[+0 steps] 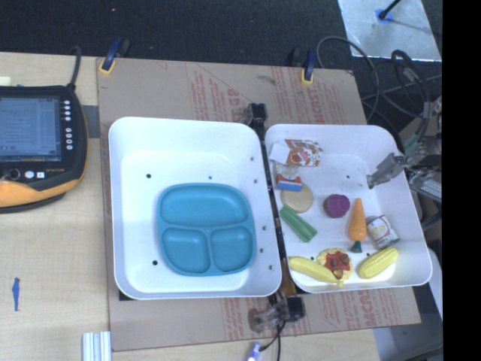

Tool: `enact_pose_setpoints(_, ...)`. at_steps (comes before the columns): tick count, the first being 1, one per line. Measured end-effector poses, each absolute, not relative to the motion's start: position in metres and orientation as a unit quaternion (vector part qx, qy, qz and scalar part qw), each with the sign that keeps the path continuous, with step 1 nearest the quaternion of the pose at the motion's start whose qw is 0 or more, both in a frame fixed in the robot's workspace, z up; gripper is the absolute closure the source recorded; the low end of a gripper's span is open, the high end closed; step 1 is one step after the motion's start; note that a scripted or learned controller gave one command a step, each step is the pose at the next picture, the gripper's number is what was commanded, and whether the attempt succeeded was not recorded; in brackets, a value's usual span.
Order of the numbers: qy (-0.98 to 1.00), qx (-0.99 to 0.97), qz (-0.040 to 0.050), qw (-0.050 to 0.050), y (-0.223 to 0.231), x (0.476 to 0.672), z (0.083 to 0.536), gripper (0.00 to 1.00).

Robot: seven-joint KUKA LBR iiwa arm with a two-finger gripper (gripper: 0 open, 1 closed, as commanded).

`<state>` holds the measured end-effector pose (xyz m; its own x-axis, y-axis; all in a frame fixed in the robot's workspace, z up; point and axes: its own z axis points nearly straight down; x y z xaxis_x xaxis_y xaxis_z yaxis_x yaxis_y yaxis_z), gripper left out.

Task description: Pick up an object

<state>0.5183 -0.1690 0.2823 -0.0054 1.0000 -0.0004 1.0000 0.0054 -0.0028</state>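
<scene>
The right bin [391, 138] holds several toy foods. An orange carrot [357, 219] lies beside a purple round piece [337, 205]. A small can [382, 232] and a yellow corn cob [378, 262] sit near the bin's right front corner. Along the front lie a banana [312, 269] and a pizza slice [335, 262]. A green cucumber [297, 223], a tan cookie [297, 198] and a red-and-white carton [295, 155] fill the left side. My gripper [385, 171] hangs over the bin's right edge, above and right of the carrot, with nothing seen in it.
The left bin [131, 145] holds a blue divided plate [206, 227]. A tablet controller [37, 141] lies at the far left of the bench. Cables and the arm's body [425, 153] crowd the right side. Clamps [307, 70] pin the cardboard at the back.
</scene>
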Motion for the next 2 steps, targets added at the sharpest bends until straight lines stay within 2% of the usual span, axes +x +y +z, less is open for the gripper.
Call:
enact_pose_setpoints(1, -0.709, -0.705, 0.0024, 0.001, -0.182, 0.546, 0.195, 0.0)
enact_pose_setpoints(2, -0.709, -0.705, 0.0023, 0.002, -0.147, 0.547, 0.091, 0.0)
